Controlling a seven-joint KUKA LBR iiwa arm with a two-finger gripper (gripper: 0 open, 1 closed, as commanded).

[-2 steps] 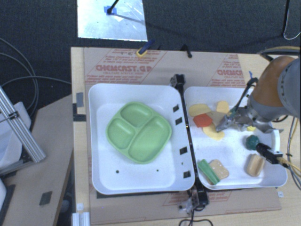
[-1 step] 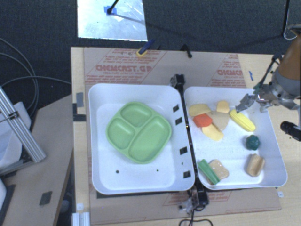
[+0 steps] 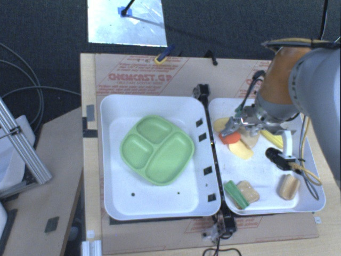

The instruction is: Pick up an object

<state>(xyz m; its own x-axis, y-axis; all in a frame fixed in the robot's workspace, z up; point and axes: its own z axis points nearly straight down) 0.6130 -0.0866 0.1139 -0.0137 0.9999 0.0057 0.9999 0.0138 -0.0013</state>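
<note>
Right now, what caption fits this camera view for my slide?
Arm's end effector over an orange toy in the right bin; green divided plate in left bin.

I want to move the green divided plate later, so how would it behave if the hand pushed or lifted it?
The green divided plate looks like moulded plastic, so probably stiff and light. It lies flat on the smooth floor of the left bin, so a push would likely slide it rather than tip it. Its low, rounded rim offers little to pinch, so a grasp may slip.
</note>
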